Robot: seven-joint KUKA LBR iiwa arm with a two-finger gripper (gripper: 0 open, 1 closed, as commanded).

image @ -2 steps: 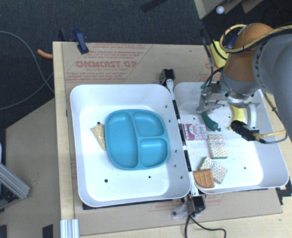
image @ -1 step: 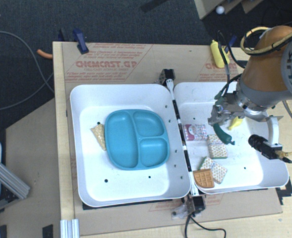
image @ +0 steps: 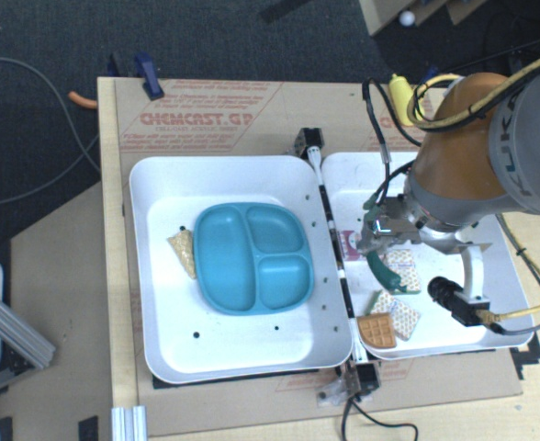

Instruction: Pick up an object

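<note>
gripper (image: 378, 231) low in right bin (image: 509, 333), grip state unclear; centre over teal piece (image: 381, 273) before closing, avoid waffle (image: 376, 331)

Both white bins (image: 151, 246) look like smooth, slightly glossy plastic. Blue divided plate (image: 252, 255): smooth matt plastic. Desk (image: 196, 118) surface resembles brown paper-faced board with red print. Waffle-like cracker (image: 376, 331) is rough and gridded. Arm's orange band (image: 458, 150) is glossy.
</note>
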